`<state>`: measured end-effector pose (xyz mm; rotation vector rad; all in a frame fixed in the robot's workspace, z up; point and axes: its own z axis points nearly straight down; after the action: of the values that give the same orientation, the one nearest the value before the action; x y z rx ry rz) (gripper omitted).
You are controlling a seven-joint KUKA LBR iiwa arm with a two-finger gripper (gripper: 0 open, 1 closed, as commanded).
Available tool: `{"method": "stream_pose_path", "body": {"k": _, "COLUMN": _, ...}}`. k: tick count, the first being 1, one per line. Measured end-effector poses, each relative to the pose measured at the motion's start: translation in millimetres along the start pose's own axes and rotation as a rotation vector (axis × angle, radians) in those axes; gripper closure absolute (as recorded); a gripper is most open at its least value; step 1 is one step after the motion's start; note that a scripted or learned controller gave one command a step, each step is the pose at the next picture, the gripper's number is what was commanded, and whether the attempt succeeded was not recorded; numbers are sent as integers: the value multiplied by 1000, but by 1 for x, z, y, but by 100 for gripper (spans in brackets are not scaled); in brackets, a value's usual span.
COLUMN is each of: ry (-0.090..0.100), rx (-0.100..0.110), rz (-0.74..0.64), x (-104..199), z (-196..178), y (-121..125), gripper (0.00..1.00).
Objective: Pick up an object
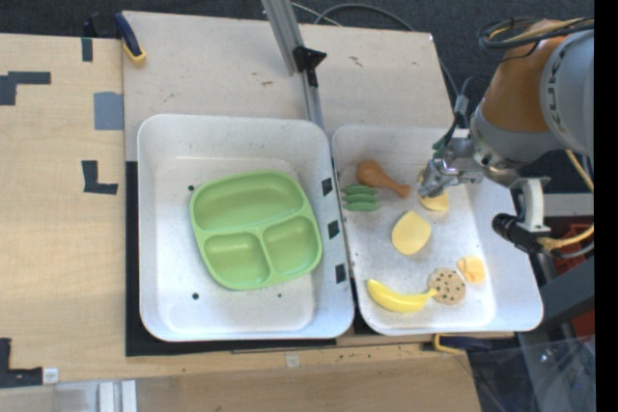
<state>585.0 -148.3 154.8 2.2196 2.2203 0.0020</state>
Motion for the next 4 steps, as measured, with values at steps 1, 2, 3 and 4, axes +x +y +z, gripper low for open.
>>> {"method": "stream_pose_path", "body": {"k": 1, "ry": 0, "rx": -1, "rz": -1, "x": 1, "z": -43, "y": -2, "gripper": 100}}
{"method": "stream_pose_path", "body": {"k": 2, "ry": -1, "rx": -2, "rz": -2, "x": 2, "z": -86, "y": 0, "gripper": 100}}
{"method": "stream_pose_path", "body": {"k": 3, "ry": 2, "rx": 4, "rz": -5, "x": 48, "z": -89, "y": -20, "gripper": 100}}
{"method": "stream_pose_path", "body": {"k": 4, "ry": 2, "rx": 6, "rz": -6, "x": 101, "z": -79, "y": -40, "gripper": 100}}
